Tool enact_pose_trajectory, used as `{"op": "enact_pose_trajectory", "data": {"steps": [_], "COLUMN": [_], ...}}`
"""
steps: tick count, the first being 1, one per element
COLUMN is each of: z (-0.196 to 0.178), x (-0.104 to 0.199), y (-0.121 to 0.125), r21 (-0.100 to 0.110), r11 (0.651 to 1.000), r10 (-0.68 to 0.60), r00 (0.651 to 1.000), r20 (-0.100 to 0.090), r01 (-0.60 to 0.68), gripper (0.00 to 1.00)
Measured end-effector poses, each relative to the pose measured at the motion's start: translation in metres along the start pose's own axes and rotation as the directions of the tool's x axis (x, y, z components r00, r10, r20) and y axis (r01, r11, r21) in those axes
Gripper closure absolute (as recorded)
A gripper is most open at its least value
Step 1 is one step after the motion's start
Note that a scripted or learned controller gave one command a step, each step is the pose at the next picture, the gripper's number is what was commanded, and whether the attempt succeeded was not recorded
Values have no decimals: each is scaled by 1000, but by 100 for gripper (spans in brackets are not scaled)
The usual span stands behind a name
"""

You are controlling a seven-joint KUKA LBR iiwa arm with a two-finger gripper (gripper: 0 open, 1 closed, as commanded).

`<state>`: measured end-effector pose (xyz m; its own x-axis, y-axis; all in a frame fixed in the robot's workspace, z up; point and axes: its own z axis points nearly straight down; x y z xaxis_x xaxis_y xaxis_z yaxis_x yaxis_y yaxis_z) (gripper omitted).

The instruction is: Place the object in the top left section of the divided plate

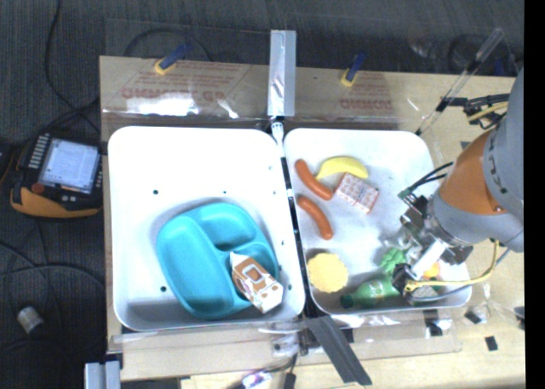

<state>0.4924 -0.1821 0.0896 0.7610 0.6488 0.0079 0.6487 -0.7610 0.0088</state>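
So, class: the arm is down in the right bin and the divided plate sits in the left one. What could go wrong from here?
1. The gripper works in a crowded corner: the green object and the yellow round item lie close together, so it may nudge or pick the wrong one.
2. A small carton already rests on the blue divided plate, at its lower right edge; a careless drop could knock it.

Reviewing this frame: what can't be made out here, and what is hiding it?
- End effector, camera view: its fingertips are lost among cables and the items beneath, so its state and any grasp are unreadable.
- Green object: partly covered by the end effector; its identity is unclear.
- Carton on the divided plate: hides part of the section under it.
- Packet: print too small to read.
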Motion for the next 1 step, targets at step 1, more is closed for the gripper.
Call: {"op": "enact_pose_trajectory", "data": {"steps": [1], "z": [1], "x": [21], "y": [45], "r21": [6], "r11": [994], "r10": [114], "r00": [994], "r20": [6], "r01": [-114], "gripper": [100]}}
